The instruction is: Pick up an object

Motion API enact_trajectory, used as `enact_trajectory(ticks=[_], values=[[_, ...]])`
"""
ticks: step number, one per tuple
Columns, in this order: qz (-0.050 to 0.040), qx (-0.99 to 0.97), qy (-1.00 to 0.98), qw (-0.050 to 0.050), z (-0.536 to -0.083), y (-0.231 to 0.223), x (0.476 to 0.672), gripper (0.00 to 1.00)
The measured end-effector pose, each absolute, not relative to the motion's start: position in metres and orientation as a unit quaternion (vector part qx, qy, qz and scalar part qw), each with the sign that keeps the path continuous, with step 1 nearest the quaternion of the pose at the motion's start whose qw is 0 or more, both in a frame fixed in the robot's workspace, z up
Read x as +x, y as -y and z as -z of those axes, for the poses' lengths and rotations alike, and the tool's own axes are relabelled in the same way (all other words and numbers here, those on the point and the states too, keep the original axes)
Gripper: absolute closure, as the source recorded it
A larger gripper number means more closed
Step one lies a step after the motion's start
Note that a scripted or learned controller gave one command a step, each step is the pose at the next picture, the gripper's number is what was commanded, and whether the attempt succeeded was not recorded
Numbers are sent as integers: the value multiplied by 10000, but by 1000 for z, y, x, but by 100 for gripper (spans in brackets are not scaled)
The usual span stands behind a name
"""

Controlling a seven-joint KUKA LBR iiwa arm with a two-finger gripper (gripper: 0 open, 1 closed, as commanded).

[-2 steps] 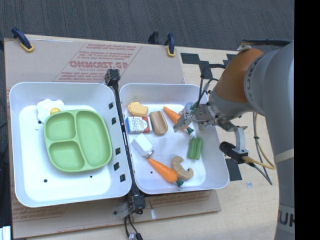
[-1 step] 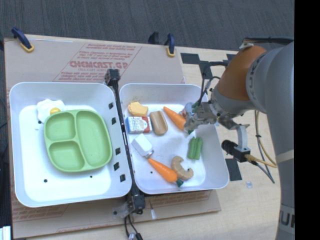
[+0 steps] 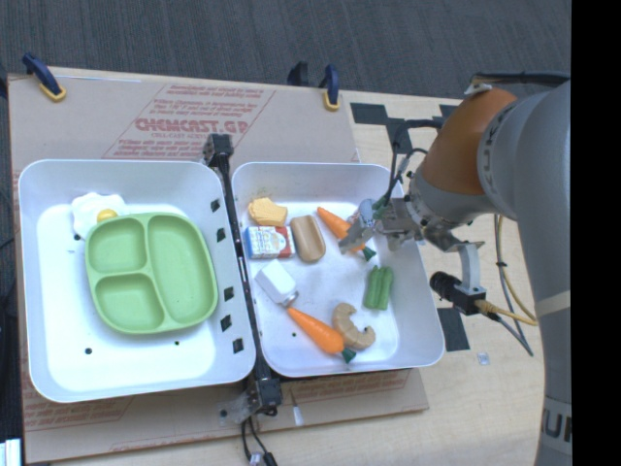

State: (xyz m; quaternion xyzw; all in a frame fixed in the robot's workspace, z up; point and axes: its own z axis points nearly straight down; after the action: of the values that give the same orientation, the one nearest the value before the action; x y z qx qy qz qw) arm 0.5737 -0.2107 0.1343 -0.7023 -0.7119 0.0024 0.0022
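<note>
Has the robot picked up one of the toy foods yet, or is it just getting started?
Not yet, it looks like. Done: the grey metal gripper has reached into the right white bin. In hand: it sits right at the small orange toy carrot near the bin's upper right, but a grasp isn't clear. Left: gripping and lifting. The green toy pickle and the tan hot-dog bun lie loose.

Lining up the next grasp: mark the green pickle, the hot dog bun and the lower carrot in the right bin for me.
green pickle (image 3: 377,287), camera view, middle of its body
hot dog bun (image 3: 309,238), camera view, centre of its top
lower carrot (image 3: 315,329), camera view, middle of the orange root
</note>
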Motion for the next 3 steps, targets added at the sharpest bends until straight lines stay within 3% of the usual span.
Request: enact_trajectory(ticks=[1,2,3], values=[[-24,-7014,7128,15,-145,211,574,100],[-25,-7012,7129,15,-144,211,574,0],[-9,-7051,7091,5,-92,203,643,0]])
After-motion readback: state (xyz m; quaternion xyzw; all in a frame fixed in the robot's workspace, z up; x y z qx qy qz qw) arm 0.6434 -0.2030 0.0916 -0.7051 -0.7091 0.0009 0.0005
